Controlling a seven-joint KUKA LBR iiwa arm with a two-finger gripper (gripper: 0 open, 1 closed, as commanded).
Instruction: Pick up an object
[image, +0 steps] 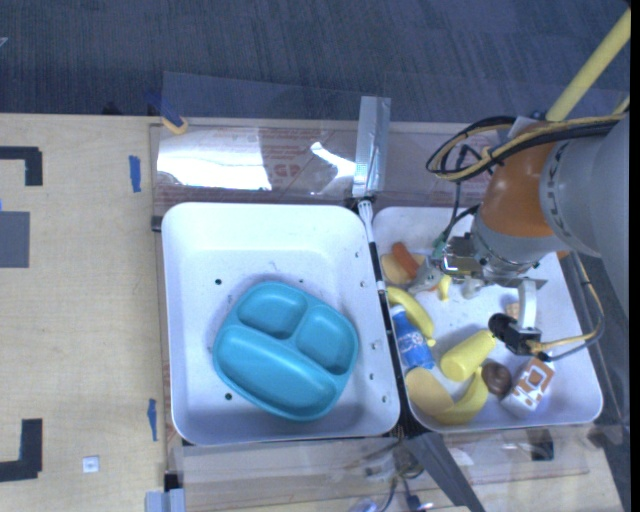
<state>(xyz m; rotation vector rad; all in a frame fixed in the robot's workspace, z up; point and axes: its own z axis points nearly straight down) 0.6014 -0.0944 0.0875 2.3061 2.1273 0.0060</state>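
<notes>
My gripper (447, 270) hangs low over the back part of the right bin (580, 400), below the arm's orange band (520, 195). Just to its left lies an orange object (400, 263). In front of it, along the bin's left side, are a yellow banana (412, 310) and a blue bottle (411, 343). A yellow cylinder (467, 356), a yellow curved piece (445, 398), a brown ball (495, 377) and a white-and-orange box (533, 383) sit near the front. Nothing is visibly held.
The left bin (190, 240) holds a blue divided plate (287, 347). A clear plastic wall (260, 160) stands behind the bins, with a metal divider post (371, 150). Cables (470, 150) loop off the arm, and one runs to a black plug (508, 332).
</notes>
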